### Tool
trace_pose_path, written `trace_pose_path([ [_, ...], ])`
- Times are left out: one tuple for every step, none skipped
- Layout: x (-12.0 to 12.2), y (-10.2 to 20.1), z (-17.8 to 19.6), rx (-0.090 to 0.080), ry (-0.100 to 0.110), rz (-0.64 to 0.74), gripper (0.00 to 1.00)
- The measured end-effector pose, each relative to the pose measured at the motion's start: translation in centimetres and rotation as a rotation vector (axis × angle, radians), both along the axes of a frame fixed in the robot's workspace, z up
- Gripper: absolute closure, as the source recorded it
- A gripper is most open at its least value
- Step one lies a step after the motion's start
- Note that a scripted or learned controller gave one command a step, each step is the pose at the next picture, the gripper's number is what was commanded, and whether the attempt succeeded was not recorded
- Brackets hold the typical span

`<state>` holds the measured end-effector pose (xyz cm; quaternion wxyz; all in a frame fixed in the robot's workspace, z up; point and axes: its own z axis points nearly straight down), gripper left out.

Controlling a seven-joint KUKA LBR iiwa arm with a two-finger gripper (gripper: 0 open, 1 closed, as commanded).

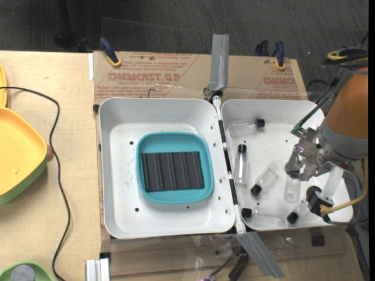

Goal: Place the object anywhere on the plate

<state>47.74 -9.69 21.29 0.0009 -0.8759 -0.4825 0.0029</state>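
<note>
While a stack of yellow and green dishes [17, 157] sits at the far left of the bench with a black cable [55, 174] trailing past it, the left bin [111, 174] holds the teal plate [174, 141], a rounded square dish with a dark ribbed centre, lying flat near the middle of that bin. A strip of cardboard [152, 75] clamped behind the bins runs along their far edge.

In the right bin [275, 107] lie several clear vials with black caps. One vial [241, 163] lies near the divider, cap toward the far side. Another [246, 124] rests near the far wall. A third vial [265, 179] lies tilted in the middle, just to the left of me, its cap toward the near side. Two loose-looking black caps [292, 218] sit near the front wall.

My gripper [296, 170] hangs over the right part of this bin, below my orange band [351, 107]. I see a clear vial [291, 189] just beneath my tip, but I cannot tell whether my jaws are open or closed, nor whether it sits between them.
</note>
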Motion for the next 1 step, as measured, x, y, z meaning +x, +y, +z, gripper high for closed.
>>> trace_pose_path([
  [0.00, 0.00, 0.01, 0.000, 0.000, 0.000, 0.00],
])
